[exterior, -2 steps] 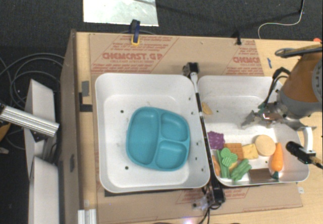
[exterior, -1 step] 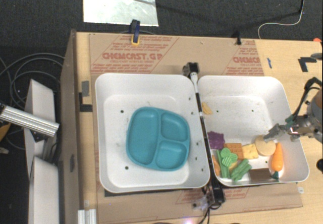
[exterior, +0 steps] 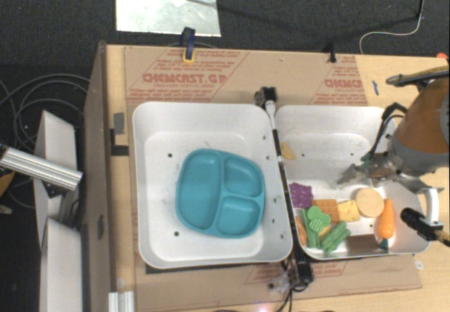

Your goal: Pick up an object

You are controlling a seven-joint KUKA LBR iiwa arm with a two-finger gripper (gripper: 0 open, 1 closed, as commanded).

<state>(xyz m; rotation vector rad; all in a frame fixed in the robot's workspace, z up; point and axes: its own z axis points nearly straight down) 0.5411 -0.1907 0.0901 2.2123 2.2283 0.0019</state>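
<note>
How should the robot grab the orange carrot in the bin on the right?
Probably around the middle of the carrot, coming straight down from above. It lies flat and points up-down in the picture, fat end up, so the fingers would close across its narrow sides. The right side looks freer; the round tan piece sits close on its left.

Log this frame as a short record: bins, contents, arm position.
left bin: teal divided plate, flat
right bin: toy food piled at near edge
items: purple grapes, green pieces, orange cracker, round bun, carrot
arm: over right bin's right side
gripper: low, just behind bun
</note>
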